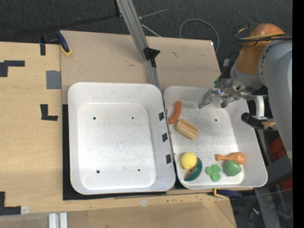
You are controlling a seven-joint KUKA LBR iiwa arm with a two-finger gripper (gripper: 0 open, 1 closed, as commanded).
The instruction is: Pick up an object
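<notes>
The tool (pixel 213 100) hangs over the far part of the right bin (pixel 249 141) with its fingers apart and nothing between them. From left to right, the left bin (pixel 114 91) sits on the worktop (pixel 28 127), then in the right bin lie an orange sausage (pixel 175 112), a bread roll (pixel 187 129), a yellow lemon (pixel 188 160), a green piece (pixel 213 172) and an orange drumstick (pixel 231 157), all well apart from the tool.
</notes>
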